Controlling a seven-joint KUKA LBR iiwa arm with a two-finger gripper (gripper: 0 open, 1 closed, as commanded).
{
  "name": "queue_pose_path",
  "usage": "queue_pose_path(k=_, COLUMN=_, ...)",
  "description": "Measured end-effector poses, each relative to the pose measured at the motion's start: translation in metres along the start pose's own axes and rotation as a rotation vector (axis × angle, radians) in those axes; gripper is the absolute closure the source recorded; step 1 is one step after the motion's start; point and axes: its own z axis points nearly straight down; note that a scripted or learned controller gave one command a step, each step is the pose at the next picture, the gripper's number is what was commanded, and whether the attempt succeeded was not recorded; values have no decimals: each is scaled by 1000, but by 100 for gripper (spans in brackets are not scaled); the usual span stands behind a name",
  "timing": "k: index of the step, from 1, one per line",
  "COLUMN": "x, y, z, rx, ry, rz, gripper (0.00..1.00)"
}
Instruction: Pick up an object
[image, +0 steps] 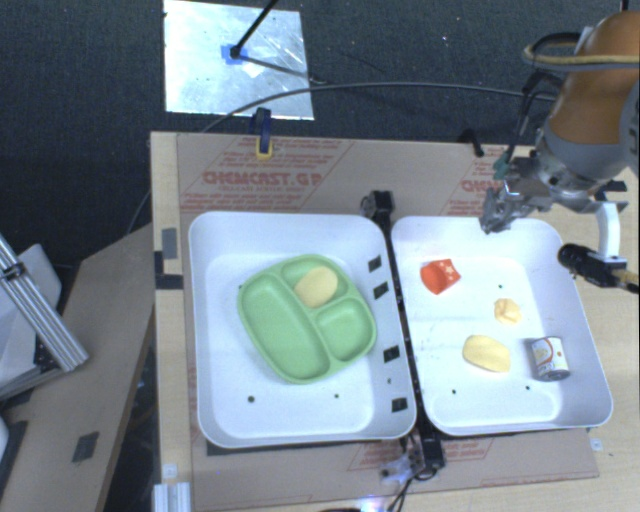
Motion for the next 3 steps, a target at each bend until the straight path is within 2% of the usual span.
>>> queue_pose_path(k=1, x=50, y=9, z=-1, rx=0, ry=2, rz=-4, gripper=100)
queue_pose_path(k=2, x=93, y=18, z=19, rx=2, ry=1, rz=-2, gripper=100)
queue_pose_path(k=3, x=154, y=28, z=21, rx=0, ry=1, rz=-3, gripper=100)
